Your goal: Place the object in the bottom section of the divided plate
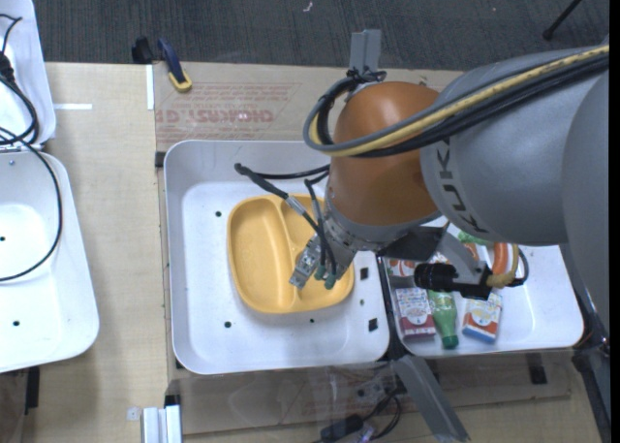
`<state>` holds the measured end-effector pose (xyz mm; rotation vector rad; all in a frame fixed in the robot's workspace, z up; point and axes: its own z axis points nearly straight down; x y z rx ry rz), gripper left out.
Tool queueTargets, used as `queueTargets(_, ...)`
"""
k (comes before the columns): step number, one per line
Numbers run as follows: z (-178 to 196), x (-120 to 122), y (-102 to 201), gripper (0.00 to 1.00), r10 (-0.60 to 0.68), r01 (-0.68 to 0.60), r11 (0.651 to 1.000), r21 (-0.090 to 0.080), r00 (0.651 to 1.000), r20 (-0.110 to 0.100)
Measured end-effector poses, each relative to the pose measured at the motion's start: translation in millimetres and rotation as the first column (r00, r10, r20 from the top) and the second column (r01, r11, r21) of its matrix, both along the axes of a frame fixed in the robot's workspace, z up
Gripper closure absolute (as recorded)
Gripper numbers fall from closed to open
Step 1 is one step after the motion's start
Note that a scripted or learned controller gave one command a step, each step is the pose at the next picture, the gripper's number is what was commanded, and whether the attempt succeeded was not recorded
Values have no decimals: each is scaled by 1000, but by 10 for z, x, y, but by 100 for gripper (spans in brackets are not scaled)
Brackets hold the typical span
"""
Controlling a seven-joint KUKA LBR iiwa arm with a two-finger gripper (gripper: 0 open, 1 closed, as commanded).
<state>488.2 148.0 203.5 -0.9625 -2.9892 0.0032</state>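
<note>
A yellow divided plate (257, 257) lies in the white bin (194, 237) at the middle of the camera view. Its divider ridge runs from the upper middle toward the right. My gripper (317, 271) hangs low over the plate's right part, just below the orange wrist band. A small greenish bit shows at the gripper's tip, and I cannot tell whether it is a held object or part of the tool. The arm hides the plate's right edge.
The right bin (542, 325) holds a green bottle (445, 318), a small red-and-white carton (414, 311), a blue-and-orange box (482, 320) and an orange ring-shaped item (504, 259). Another white tray (39, 267) with black cables sits at far left. A blue-yellow clamp (173, 65) lies on the bench's back edge.
</note>
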Motion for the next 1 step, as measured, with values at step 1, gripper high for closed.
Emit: queueTargets(1,130,452,688,100,46,-46,999,0,999,2)
